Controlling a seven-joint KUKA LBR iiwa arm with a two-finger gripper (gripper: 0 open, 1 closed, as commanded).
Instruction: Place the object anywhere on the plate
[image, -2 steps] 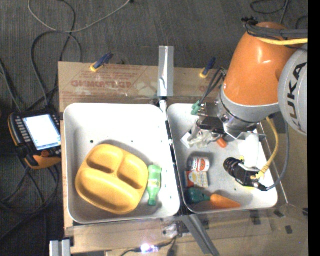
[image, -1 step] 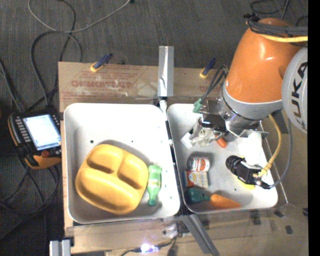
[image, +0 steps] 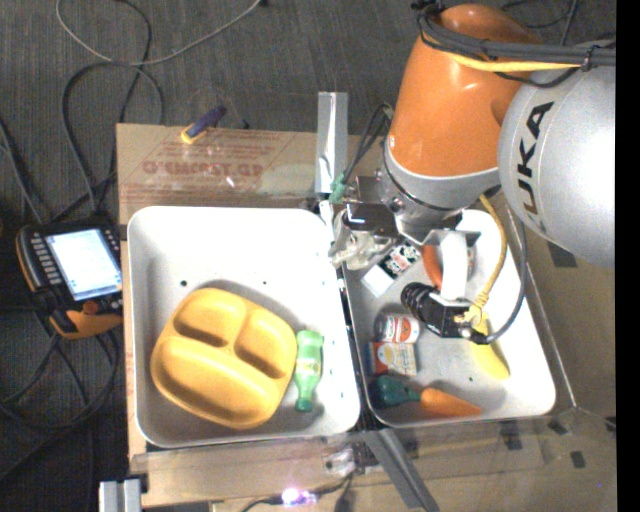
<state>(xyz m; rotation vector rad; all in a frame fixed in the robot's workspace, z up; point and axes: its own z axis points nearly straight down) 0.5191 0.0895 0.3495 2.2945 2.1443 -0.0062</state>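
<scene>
A yellow divided plate (image: 225, 355) lies in the left bin (image: 160, 240), toward its front. A small green bottle (image: 307, 370) lies against the plate's right edge on the bin floor. My gripper (image: 356, 243) hangs below the orange wrist band, over the wall between the two bins near their back, well above and behind the bottle. I see nothing clearly held in it. In the right bin (image: 535, 385) lie a small can (image: 398, 328), a carrot (image: 445, 402) and a yellow banana (image: 492, 358), partly hidden by the arm.
A red and white packet (image: 393, 358) and a dark green item (image: 388, 392) lie near the can. A black cylinder with cables (image: 432, 305) hangs off the wrist over the right bin. A handheld pendant (image: 75, 265) rests left of the bench.
</scene>
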